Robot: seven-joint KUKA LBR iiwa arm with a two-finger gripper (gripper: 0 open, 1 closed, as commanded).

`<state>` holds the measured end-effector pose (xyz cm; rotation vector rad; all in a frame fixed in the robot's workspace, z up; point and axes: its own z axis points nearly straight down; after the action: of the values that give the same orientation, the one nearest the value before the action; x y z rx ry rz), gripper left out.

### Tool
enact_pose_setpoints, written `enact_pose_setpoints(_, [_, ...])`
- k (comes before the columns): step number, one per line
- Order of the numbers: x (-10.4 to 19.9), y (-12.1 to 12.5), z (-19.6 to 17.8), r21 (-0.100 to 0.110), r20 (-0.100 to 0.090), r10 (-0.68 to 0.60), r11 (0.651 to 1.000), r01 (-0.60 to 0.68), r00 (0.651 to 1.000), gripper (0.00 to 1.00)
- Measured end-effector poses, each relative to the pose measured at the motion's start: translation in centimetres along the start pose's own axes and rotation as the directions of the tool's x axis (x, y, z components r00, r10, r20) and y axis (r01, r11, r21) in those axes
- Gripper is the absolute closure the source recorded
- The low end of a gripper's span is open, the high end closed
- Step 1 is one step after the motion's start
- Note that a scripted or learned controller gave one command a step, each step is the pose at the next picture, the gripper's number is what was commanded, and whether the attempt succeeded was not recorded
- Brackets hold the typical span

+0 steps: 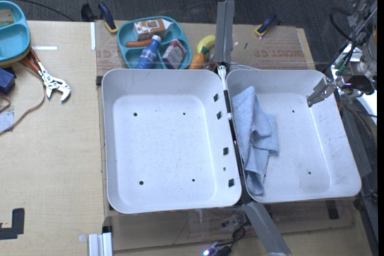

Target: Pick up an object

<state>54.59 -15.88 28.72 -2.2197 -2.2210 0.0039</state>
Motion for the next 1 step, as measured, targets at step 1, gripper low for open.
enact_pose_setpoints(1, [3.73, 8.04, 19.25, -0.003, 0.000, 0.145, 0.989, -0.145, 0.989, 0.00])
